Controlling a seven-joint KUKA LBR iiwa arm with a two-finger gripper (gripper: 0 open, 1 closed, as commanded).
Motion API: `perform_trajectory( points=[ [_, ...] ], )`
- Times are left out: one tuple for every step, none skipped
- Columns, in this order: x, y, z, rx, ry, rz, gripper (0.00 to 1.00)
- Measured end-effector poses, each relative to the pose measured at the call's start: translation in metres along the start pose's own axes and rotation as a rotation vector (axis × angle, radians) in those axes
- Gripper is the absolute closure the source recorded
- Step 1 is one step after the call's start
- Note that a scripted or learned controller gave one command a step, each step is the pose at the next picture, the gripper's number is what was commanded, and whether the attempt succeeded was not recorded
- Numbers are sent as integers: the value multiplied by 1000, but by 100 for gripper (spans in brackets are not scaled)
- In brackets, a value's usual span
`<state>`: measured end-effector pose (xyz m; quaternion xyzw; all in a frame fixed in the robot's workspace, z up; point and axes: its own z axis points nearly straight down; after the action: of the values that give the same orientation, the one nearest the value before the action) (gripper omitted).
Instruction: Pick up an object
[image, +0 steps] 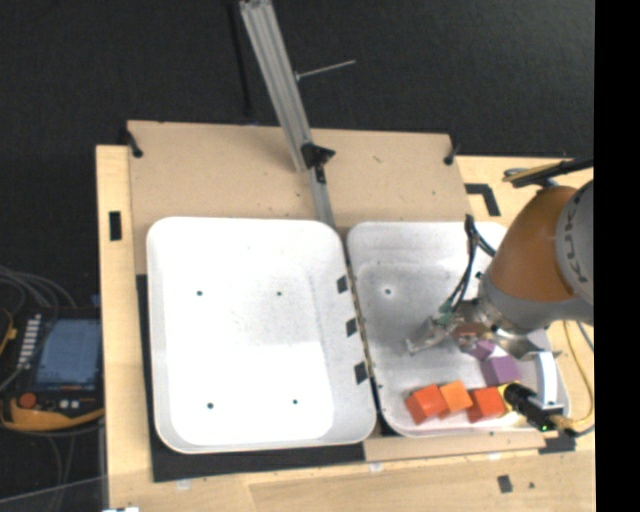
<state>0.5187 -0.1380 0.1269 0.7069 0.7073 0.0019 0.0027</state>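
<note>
Grey arm (545, 265) overhangs the right bin (400, 250), gripper (440, 335) lowered beside the purple block (497, 362), near orange blocks (455, 400) clustered by the front wall; finger state cannot be told, perhaps mid-approach

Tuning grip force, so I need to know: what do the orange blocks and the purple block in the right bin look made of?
The orange blocks look like matte foam or painted wood: flat colour, no glare, crisp square edges. The purple block has the same dull finish, probably the same material. The view cannot settle which.
</note>
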Motion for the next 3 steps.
perform_trajectory(
  points=[
    [0, 0, -8, 0, 2, 9, 100],
    [-6, 10, -57, 0, 0, -2, 100],
    [-14, 11, -104, -1, -1, -4, 100]
  ],
)
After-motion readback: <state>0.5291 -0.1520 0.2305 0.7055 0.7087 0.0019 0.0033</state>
